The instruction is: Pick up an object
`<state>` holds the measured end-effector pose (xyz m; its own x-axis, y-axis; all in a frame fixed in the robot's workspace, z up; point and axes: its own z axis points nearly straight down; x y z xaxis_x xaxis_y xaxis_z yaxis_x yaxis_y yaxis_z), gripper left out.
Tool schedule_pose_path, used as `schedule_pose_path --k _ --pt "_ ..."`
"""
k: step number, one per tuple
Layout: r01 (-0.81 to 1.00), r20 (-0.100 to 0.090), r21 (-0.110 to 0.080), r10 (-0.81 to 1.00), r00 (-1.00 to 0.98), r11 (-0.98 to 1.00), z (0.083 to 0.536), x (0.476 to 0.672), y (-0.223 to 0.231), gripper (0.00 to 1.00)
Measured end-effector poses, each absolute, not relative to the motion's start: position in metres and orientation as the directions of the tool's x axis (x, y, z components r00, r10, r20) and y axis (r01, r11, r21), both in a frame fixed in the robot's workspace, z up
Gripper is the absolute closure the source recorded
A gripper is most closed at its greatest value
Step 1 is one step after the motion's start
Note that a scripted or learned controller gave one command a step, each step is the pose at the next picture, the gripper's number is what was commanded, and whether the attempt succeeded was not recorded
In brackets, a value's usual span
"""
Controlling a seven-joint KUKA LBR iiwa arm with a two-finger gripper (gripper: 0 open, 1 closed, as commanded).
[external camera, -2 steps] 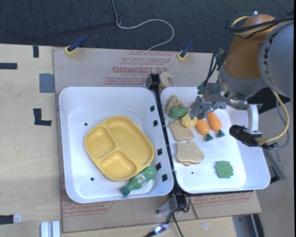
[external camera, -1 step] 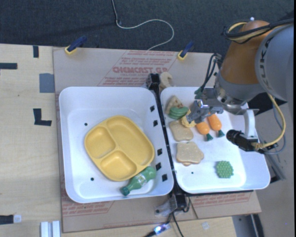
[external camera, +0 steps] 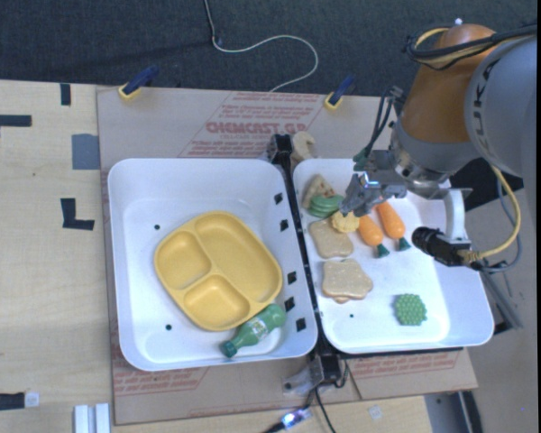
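Looking down on your bench, you have two shallow white bins side by side: the left white bin and the right white bin. Your grey arm with its orange band reaches in from the right, and its two-finger gripper hangs low over the upper left part of the right bin. Whether it is spread or pressed together cannot be told.

Just beneath the gripper sits a small pale yellow toy piece, touching a green toy vegetable. Beside them lie two orange toy carrots, two tan toy bread slices and a bumpy green toy broccoli.

The left bin holds a yellow plastic divided tray and a green toy bottle lying on its side at the tray's lower edge.
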<state>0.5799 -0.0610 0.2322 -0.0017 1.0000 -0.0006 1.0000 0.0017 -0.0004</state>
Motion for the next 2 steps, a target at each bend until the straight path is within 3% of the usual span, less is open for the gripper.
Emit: schedule_pose_path --k 1,2 --pt "1.000 -0.001 -0.003 1.000 0.000 0.000 0.230 0.573 -0.069 1.00" --pt "1.000 0.000 -0.001 1.000 -0.002 0.002 0.233 0.585 -0.071 1.00"
